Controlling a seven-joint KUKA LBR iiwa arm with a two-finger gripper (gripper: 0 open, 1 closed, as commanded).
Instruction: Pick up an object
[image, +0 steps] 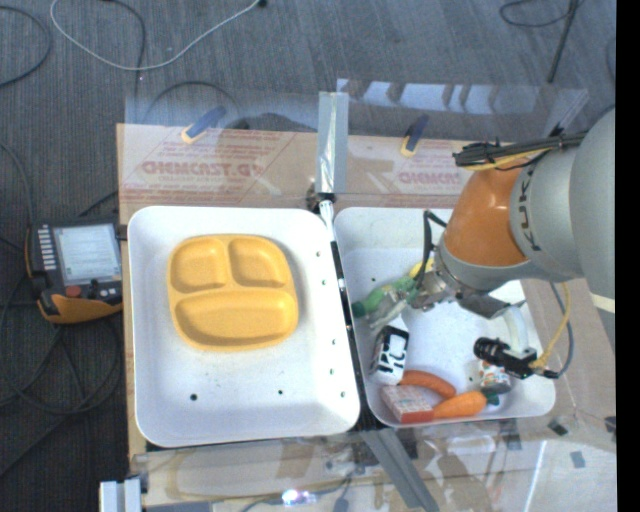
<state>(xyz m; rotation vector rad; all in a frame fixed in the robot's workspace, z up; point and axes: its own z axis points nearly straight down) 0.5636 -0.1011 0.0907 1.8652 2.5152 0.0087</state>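
Camera view: arm (520, 215) reaches in from the right over the right bin (400, 232). Gripper (432, 290) sits low near the bin's left-centre, just beside a green object (385, 297); can't tell its state, wrist hides it. Black-and-white item (392, 354), two carrots (428, 381) (462, 404) and a pink box (408, 402) lie along the front edge. Left bin (160, 400) holds a yellow divided tray (235, 290).

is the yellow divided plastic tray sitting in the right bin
No, the yellow divided plastic tray lies in the left white bin, while the right white bin holds the carrots and other small items.
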